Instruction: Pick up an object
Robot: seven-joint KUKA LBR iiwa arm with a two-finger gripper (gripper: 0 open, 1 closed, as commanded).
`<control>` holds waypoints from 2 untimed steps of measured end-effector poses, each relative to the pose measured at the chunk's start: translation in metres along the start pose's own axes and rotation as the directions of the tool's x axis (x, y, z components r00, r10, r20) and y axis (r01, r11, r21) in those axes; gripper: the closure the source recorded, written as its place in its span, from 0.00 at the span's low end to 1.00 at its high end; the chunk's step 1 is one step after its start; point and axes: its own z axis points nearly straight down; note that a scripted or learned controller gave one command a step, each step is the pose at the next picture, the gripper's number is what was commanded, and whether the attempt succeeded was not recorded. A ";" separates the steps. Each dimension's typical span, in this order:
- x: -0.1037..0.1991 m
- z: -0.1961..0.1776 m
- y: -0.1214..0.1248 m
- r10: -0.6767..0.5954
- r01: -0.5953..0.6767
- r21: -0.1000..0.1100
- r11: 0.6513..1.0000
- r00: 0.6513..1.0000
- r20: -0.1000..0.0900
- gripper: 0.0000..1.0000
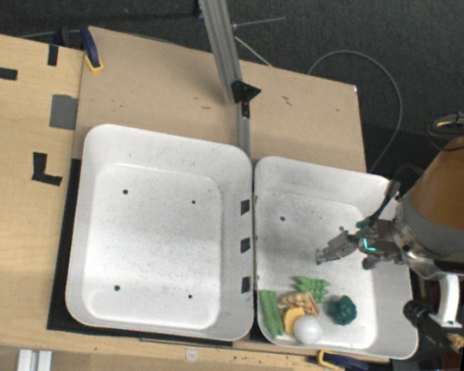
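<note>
Here the gripper (332,251) hovers mid right bin (301,182), objects (309,308) near its front rim.

Objects (311,304) cluster in the right bin's (300,191) near corner — gripper (332,250) just behind.

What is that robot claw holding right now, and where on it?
Nothing, as far as I can see: the gripper hangs above bare bin floor, apart from the toys piled nearer the front.
</note>
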 end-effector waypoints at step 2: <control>-0.005 0.055 0.008 0.000 0.000 0.001 1.000 1.000 0.000 0.00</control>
